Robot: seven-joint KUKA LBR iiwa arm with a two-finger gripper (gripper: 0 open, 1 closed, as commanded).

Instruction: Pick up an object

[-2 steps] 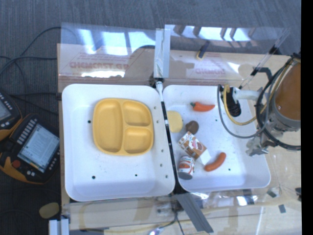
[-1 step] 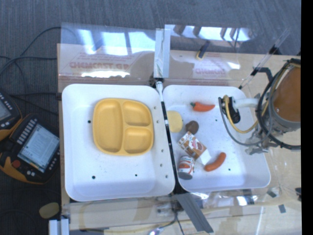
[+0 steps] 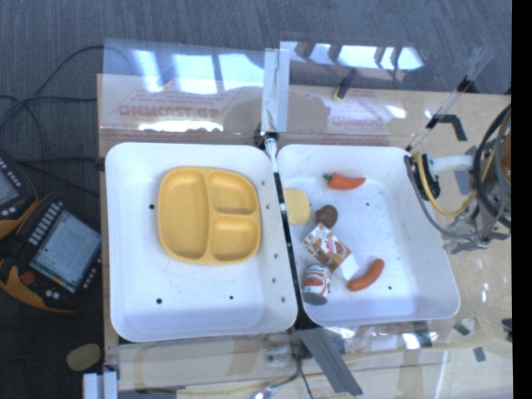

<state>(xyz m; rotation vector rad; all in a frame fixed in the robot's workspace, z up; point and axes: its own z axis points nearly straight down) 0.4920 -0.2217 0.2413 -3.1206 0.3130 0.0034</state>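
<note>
- The left bin (image 3: 125, 248) holds a yellow divided plate (image 3: 209, 214), lying flat near the bin's middle.
- The right bin (image 3: 416, 256) holds the loose items, mostly toward its left side.
- A carrot (image 3: 344, 181) lies at the far side of the right bin, apart from the rest.
- A pale yellow round piece (image 3: 297, 206) lies against the bin's left wall, with a dark brown lump (image 3: 327, 216) just beside it on the right.
- A small printed carton (image 3: 326, 247) lies near the bin's middle, tilted; a small can (image 3: 316, 283) stands just nearer than it.
- A sausage (image 3: 366, 275) lies to the right of the can, close to the carton.
- The arm (image 3: 490, 189) with its cables sits at the right edge, outside the right bin; whether its hand is clenched or released I cannot tell.
</note>
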